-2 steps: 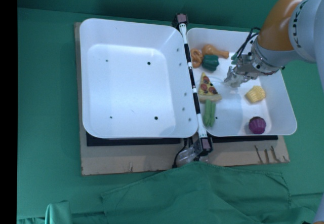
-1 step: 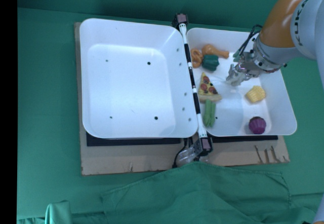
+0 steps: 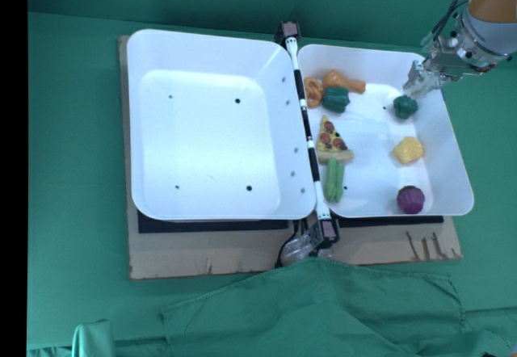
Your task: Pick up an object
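Observation:
The right bin [image 3: 455,155] holds several toy foods. A dark green broccoli piece [image 3: 405,107] lies near its far right wall. A yellow corn piece [image 3: 408,150] and a purple round item [image 3: 410,199] lie nearer the front. A pizza slice [image 3: 332,141], a green pod [image 3: 334,179], a green pepper [image 3: 336,98], an orange drumstick [image 3: 346,82] and an orange ring [image 3: 313,90] lie along its left side. My gripper [image 3: 418,87] hangs over the far right corner, just above and right of the broccoli piece, with nothing seen in it.
The left bin [image 3: 134,105] stands beside the right one, joined by a black-and-white divider bar [image 3: 305,121]. Both rest on a cardboard sheet [image 3: 202,262] on green cloth. A fold of green cloth [image 3: 323,307] lies at the front.

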### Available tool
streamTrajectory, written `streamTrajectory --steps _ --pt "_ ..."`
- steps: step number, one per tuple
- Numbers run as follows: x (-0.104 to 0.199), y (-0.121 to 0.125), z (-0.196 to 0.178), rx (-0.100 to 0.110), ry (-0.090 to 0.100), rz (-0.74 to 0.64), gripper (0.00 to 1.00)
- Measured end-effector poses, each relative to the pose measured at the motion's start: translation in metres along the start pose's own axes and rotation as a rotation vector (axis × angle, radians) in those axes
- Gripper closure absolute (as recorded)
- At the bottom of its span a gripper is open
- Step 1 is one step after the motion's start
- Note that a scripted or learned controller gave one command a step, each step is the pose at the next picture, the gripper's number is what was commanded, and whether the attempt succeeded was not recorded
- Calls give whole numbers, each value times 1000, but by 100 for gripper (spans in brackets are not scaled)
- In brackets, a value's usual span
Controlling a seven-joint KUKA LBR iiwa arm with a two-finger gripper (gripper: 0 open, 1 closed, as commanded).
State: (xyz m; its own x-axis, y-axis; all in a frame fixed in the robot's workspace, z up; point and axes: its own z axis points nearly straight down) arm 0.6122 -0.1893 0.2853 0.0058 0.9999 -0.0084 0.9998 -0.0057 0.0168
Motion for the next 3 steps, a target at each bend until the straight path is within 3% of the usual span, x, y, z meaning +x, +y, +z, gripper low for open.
streamTrajectory --steps 1,2,3 --pt "79 -42 53 20 11 -8 100" --pt "74 -40 50 13 7 -3 0" --pt "95 -8 100 6 4 -3 0"
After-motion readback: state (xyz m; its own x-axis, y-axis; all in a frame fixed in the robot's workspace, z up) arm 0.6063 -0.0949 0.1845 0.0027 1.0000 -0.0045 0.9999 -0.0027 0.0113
